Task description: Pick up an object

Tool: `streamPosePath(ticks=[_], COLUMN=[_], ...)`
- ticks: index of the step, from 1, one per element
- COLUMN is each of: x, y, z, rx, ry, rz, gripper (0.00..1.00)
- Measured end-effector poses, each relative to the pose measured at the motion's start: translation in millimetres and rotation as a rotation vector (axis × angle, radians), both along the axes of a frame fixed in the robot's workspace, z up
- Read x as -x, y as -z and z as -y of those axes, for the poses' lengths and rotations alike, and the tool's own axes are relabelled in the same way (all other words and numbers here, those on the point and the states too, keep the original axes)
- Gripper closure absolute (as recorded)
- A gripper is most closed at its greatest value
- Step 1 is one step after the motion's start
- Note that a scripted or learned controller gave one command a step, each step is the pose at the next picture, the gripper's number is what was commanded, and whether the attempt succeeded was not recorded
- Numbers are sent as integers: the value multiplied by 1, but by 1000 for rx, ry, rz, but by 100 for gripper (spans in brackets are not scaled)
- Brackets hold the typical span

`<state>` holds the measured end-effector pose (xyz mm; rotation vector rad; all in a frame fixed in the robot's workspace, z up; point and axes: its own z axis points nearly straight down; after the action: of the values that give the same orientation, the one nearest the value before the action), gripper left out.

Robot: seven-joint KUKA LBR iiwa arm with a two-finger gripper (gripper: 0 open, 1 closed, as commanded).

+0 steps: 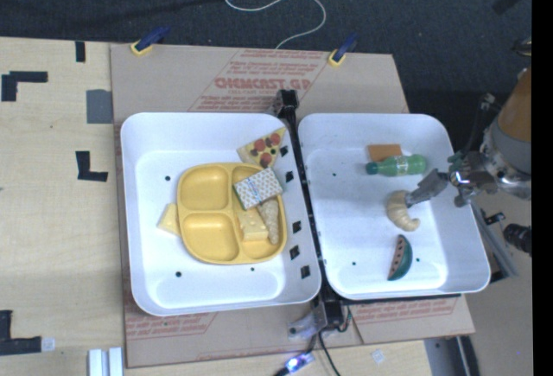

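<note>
- Starting at the left, the left bin (143, 219) holds a yellow divided tray (207, 223) with a checkered packet (257, 187) and pale blocks (259, 223) on its right side. A pizza-slice toy (263, 147) lies at the far edge, just beside the wall between the bins. These pieces crowd one another, so a grasp here can catch the tray rim or push a neighbour.
- In the right bin (346, 270), the green bottle (396, 165) lies on its side, touching an orange block (384, 151). It is round and I think it can roll away from closing fingers.
- The croissant-like piece (402, 212) lies near the bin's middle and is the nearest candidate to pick. A watermelon-slice toy (399, 258) lies nearer, apart from it.
- The gripper (432, 188) reaches in from the right, just above the croissant-like piece. I cannot tell if the jaws are apart or together, because they are small and dark here.
- The approach is slanted, so one finger may touch the curved piece first and slide it aside, and the grasp closes on nothing.
</note>
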<state>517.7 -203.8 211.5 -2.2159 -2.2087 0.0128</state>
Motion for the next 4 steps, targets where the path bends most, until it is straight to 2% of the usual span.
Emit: streamPosePath(ticks=[1,2,3,4], x=[-3,-3,1,1], y=[-7,44,107,128], z=[0,9,2,2], rx=[3,3,1,5], ry=[-4,-4,-4,-5], rz=[13,9,8,13], gripper=[0,0,0,0])
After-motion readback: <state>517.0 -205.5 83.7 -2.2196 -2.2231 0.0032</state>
